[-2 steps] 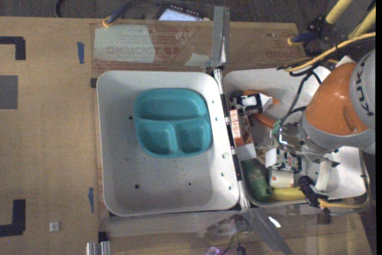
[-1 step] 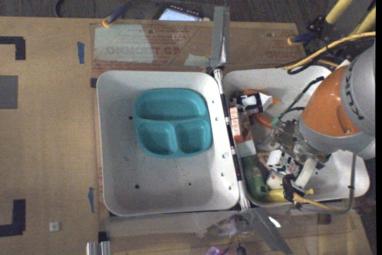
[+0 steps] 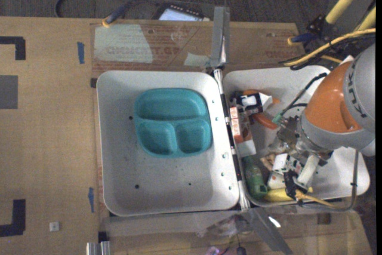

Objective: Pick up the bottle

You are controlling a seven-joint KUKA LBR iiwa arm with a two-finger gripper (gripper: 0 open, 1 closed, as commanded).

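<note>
A green bottle [image 3: 254, 176] lies in the right bin [image 3: 343, 179], close to its left wall and near the front corner. My gripper [image 3: 287, 169] is low over the clutter in that bin, just to the right of the bottle. The orange-banded wrist above covers much of it, and I see nothing clearly held. A yellow object [image 3: 276, 194] lies at the front wall just below the gripper.
In the left bin [image 3: 113, 146] sits a teal divided tray [image 3: 173, 121]. At the right bin's back left lie a black-and-white box [image 3: 249, 102], an orange item [image 3: 267, 120] and a red-and-white packet [image 3: 235, 125]. A metal divider [image 3: 219, 39] stands between the bins.
</note>
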